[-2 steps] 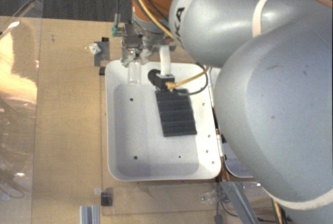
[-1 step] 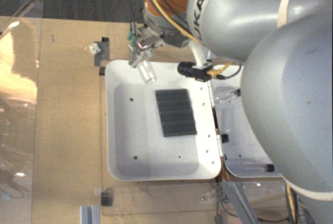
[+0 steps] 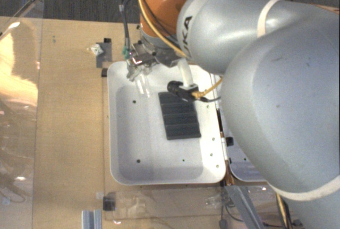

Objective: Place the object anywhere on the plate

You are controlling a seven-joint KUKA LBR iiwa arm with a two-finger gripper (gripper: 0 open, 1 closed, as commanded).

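Note:
A dark grey ribbed rectangular plate lies flat in the middle of the left white bin. At the plate's far end is a small black rounded piece, touching a yellowish cable. I cannot tell whether this piece is a loose object or part of the arm. My gripper hangs over the bin's far left corner, left of the plate and apart from it. Its pale fingers stand open with nothing between them.
The big grey arm covers the right side and most of the right bin. A small black and white fixture sits on the bench beyond the left bin. The wooden bench extends to the left.

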